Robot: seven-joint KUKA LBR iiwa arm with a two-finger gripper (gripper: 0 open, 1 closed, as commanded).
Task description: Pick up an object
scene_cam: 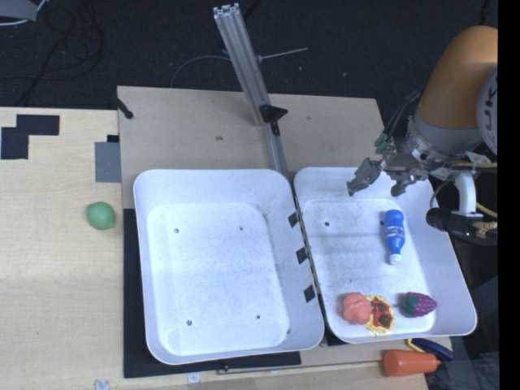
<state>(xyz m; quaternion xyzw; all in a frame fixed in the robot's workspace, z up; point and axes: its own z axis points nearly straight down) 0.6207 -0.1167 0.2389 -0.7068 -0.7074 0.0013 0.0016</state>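
Note:
The right bin (349, 250) holds a blue bottle (393, 234) lying near its right side. Along its near edge sit a pink-orange lumpy toy (355, 307), a yellow-red piece (379, 315) and a purple grape-like toy (417, 304). My gripper (379, 182) hangs over the far right corner of this bin, above and behind the blue bottle. Its two dark fingers (361, 178) are spread apart with nothing between them.
The left bin (154, 193) lies beside the right one. A green ball (101, 215) rests on the bench to the left. An orange carrot-like toy (409, 361) lies outside the right bin's near edge. A metal rail (248, 63) slants at the back.

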